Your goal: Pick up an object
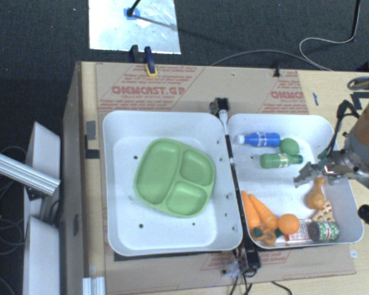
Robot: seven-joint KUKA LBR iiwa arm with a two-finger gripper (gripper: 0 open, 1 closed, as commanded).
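- Here the desk [172, 82] carries two white bins side by side, their inner rims touching along a dark seam.
- The left bin [120, 165] holds a green divided plate [175, 177] lying flat near its middle, with bare white floor all around it, widest along the left wall and near edge.
- The right bin [323, 128] is more crowded. A blue bottle [261, 139] lies on its side near the far wall, a green ball [289, 145] just beside it, and a green bottle [280, 160] lies just below them.
- Two carrots [256, 211] lie against the left wall near the front corner, an orange [288, 224] beside them, and a small dark jar [323, 230] lies along the near rim.
- The open floor here lies in the middle, between the bottles and the carrots.
- A tan pear-shaped piece [317, 193] sits near the right wall.
- The claw [317, 172] hangs over the right bin's right side, just above that tan piece; whether it is wide or narrow I cannot tell.
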